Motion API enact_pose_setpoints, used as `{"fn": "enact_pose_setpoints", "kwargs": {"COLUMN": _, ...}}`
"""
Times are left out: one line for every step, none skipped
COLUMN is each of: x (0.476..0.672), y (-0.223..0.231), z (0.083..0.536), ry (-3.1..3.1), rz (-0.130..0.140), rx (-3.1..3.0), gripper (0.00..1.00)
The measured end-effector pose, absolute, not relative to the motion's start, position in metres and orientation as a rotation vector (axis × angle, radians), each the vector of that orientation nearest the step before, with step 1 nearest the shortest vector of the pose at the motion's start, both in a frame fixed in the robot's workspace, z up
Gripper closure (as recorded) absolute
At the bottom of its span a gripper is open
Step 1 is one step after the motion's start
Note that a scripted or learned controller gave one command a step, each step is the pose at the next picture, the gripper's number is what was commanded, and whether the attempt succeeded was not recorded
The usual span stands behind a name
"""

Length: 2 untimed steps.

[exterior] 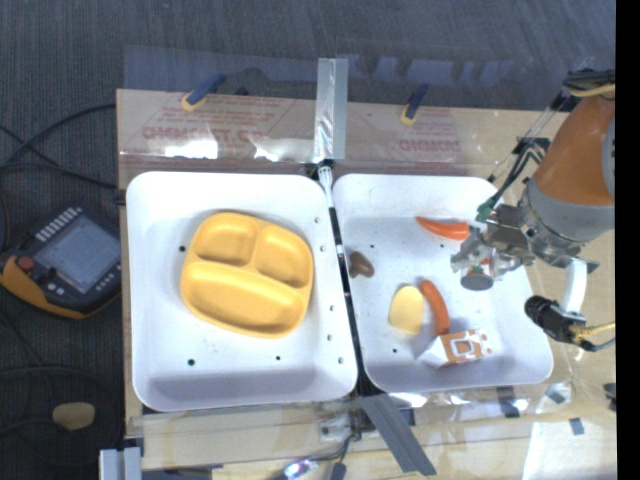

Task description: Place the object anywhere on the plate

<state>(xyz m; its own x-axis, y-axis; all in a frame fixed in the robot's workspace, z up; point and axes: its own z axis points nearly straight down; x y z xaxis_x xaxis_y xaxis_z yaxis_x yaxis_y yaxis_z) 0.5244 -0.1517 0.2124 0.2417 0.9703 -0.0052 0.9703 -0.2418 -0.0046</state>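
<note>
Several small items lie below my tool, which hangs low over the right white bin toward its right wall; whether it is apart or together I cannot tell from this slant, and nothing shows clamped in it. Just beside it, toward the bin's far edge, lies an orange carrot-shaped plastic piece. Nearer the bin's middle sit a pale yellow rounded lump and a red-orange sausage-shaped piece, touching each other. At the near edge rests a small white and orange carton, and by the left wall a small brown nugget. The yellow divided plastic plate sits in the middle of the left white bin, well apart from all of this.

I judge the carrot piece the likely pick, being closest. It looks light, stiff and smooth, so it may slip; I would take it across its thicker middle, not the tapered tip.
</note>
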Motion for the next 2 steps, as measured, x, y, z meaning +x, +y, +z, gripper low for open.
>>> {"fn": "enact_pose_setpoints", "kwargs": {"x": 0.524, "y": -0.152, "z": 0.213, "ry": -1.934, "rz": 0.011, "rx": -2.475, "gripper": 0.00}}
{"fn": "enact_pose_setpoints", "kwargs": {"x": 0.484, "y": -0.115, "z": 0.245, "ry": -1.629, "rz": 0.010, "rx": -2.682, "gripper": 0.00}}
